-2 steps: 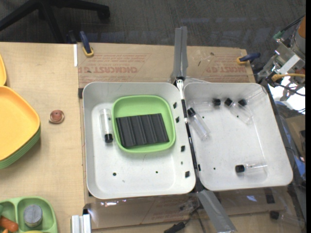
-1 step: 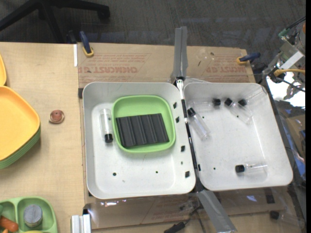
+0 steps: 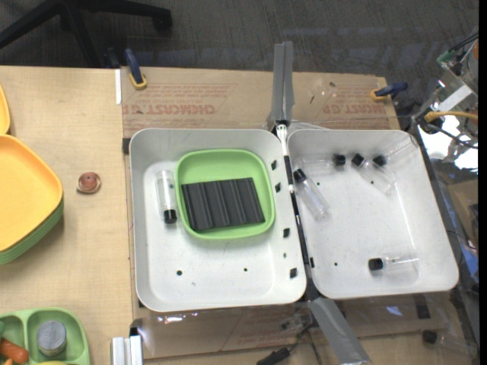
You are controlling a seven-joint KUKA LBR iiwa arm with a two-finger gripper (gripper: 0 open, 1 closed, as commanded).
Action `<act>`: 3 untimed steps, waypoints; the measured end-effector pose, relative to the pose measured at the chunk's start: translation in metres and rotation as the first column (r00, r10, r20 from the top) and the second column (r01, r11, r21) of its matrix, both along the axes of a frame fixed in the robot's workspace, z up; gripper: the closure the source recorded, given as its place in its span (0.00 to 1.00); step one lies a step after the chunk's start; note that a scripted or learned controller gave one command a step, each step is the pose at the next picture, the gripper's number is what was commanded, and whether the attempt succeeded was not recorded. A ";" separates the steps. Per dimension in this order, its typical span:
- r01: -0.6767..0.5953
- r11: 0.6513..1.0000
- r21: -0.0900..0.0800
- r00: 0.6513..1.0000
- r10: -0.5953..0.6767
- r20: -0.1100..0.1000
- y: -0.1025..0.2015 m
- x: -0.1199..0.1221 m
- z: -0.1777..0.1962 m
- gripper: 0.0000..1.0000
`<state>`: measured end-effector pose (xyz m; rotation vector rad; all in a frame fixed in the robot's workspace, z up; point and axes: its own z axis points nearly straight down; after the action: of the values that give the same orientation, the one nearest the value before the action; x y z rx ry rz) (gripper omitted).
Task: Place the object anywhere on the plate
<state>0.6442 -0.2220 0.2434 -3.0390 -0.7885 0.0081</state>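
Presently: two shallow white bins, left (image 3: 213,272) and right (image 3: 365,219). Green square plastic plate (image 3: 222,160) lies in the left bin and bears a dark ribbed slab (image 3: 224,204). Clear black-capped vial (image 3: 165,195), likely candidate, lies just beside the plate's left rim, long axis running near-to-far. More vials, one (image 3: 310,195) slanted, lie in the right bin, on the arm's side. Claw state: cannot tell.

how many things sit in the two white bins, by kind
clear vials with black caps: 6 (first at)
green plate: 1
dark ridged block on the plate: 1
total: 8
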 end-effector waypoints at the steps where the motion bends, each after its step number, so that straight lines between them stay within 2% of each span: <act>1: 0.145 0.989 -0.001 0.989 -0.145 0.000 0.000 0.003 0.007 0.00; 3: 0.300 0.954 -0.001 0.954 -0.300 -0.002 -0.001 -0.006 0.000 0.00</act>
<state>0.6386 -0.2230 0.2429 -3.1226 -0.3179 0.0103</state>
